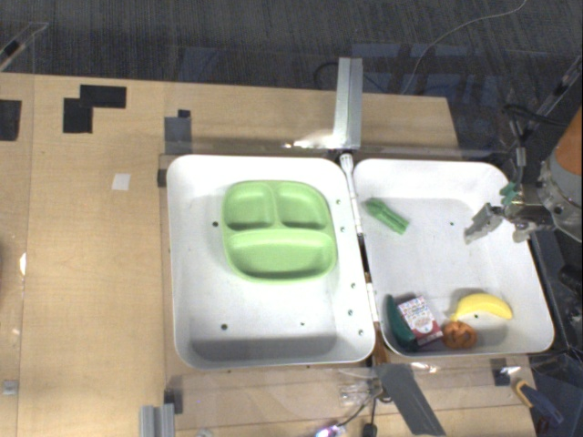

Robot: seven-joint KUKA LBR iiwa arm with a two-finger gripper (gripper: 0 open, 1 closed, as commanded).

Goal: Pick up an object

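Gripper [498,225] at right edge of frame, over the right bin [437,185]; you see its fingers spread, nothing between them. Banana [483,308], small box [418,315] lower right; green block [386,216] upper centre; green tray [278,229] in left bin [196,271].

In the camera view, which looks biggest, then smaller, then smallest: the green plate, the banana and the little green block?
1. Green plate, in the left bin: by far the biggest.
2. Banana, in the right bin.
3. Little green block.
The banana and block look close in length; the banana is fatter, so that order is less sure.
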